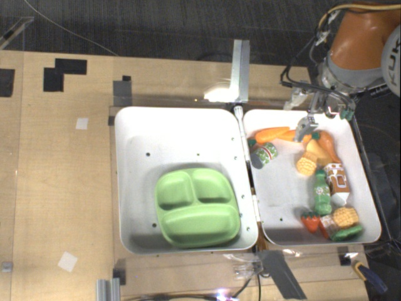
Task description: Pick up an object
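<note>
The right bin [279, 199] holds several toy foods. An orange carrot [274, 133] lies at its back, with a small green and red can [264, 153] just in front of it. A corn cob [306, 165] and an orange piece [323, 146] sit near the middle right. A green bottle [321, 193], a brown and white carton [338, 183], a second corn cob [345, 216] and a red piece [310, 222] line the right side. My gripper [306, 129] hangs low over the bin's back, just right of the carrot and above the orange piece.
The left bin [144, 143] holds a green divided plate [197, 205] in its front half. A metal post [240, 74] stands behind the seam between the bins. The arm's orange band [360, 39] and cables are above the right bin's back corner.
</note>
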Robot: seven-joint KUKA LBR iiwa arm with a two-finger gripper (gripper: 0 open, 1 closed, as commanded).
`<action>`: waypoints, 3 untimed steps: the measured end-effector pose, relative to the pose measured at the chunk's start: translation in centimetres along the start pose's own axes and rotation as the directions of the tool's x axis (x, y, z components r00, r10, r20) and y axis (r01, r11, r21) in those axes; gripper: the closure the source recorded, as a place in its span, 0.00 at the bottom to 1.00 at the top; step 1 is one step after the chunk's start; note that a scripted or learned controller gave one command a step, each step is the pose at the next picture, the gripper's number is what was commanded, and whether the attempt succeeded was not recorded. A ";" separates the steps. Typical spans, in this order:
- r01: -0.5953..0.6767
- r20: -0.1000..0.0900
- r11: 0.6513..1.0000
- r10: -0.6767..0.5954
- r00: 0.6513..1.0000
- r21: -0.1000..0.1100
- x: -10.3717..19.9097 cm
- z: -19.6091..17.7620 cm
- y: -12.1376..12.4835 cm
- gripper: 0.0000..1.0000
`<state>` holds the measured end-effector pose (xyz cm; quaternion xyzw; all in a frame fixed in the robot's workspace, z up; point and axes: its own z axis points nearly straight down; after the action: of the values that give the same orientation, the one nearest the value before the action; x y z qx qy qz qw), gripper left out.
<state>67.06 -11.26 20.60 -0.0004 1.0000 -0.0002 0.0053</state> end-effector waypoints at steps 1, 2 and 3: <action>-0.011 0.001 1.000 0.011 1.000 0.001 4.8 10.9 -4.6 0.00; 0.092 0.003 0.996 -0.092 0.996 0.002 9.5 11.6 -6.3 0.00; 0.043 0.004 0.999 -0.043 0.999 0.003 15.6 11.4 -7.2 0.00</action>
<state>51.58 -18.43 9.05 -0.0221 0.9997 -0.0015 0.0075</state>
